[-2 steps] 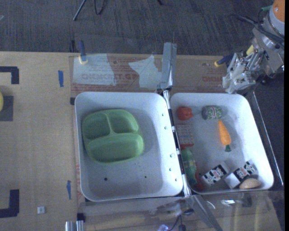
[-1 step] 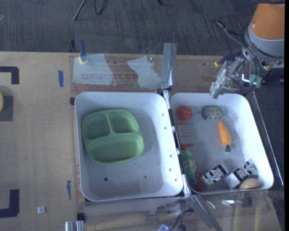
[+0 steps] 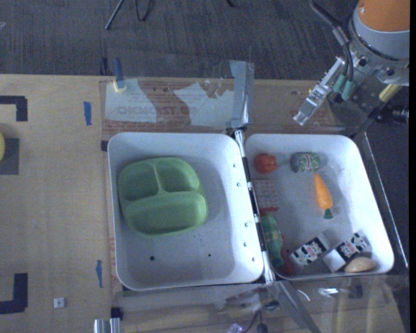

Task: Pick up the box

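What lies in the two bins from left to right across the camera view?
Green plate → tomato → can → carrot → egg, which sits beside one of the two cow-print boxes.

Green tray (image 3: 162,195) in left bin (image 3: 123,260); box (image 3: 310,250) in right bin (image 3: 364,169); end effector (image 3: 318,97) above

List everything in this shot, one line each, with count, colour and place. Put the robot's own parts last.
Divided plate: 1, green, in the left bin.
Boxes: 2, black-and-white patterned, near front of the right bin, second at.
Tomato: 1, red, right bin's back left.
Can: 1, grey-green, beside the tomato.
Carrot: 1, orange, middle of the right bin.
Green-and-red item: 1, along the right bin's left wall; identity unclear.
Tan item: 1, right bin's front right corner.
Bins: 2, white, side by side, the right one at.
Arm: 1, grey with orange band, top right.
Gripper: 1, above the right bin's back edge.
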Robot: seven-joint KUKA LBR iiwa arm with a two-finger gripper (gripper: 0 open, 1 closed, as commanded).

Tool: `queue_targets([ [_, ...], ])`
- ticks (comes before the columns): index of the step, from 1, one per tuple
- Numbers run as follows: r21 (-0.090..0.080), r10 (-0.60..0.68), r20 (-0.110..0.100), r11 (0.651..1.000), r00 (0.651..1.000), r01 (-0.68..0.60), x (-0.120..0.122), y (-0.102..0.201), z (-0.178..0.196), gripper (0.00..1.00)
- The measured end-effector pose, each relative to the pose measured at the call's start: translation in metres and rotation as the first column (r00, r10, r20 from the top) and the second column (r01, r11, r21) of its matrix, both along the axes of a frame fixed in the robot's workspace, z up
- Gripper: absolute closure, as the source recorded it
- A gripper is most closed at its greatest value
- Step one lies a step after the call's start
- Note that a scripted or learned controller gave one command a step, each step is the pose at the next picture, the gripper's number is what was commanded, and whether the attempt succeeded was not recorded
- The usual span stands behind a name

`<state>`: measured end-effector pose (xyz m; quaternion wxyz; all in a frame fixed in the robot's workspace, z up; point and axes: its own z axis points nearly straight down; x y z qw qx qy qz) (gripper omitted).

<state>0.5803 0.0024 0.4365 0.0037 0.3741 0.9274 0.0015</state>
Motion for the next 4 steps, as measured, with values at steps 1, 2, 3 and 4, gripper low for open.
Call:
queue_targets([
  [1, -0.001, 0.003, 0.009, 1.0, 1.0, -0.003, 0.001, 0.001, 0.012, 1.0],
  [2, 0.002, -0.568, -0.002, 0.823, 0.823, 0.568, 0.05, -0.029, -0.023, 1.0],
  [3, 0.003, -0.762, -0.004, 0.648, 0.648, 0.762, 0.063, 0.01, -0.021, 1.0],
  [4, 0.002, -0.958, -0.006, 0.286, 0.286, 0.958, 0.087, -0.001, -0.039, 1.0],
])
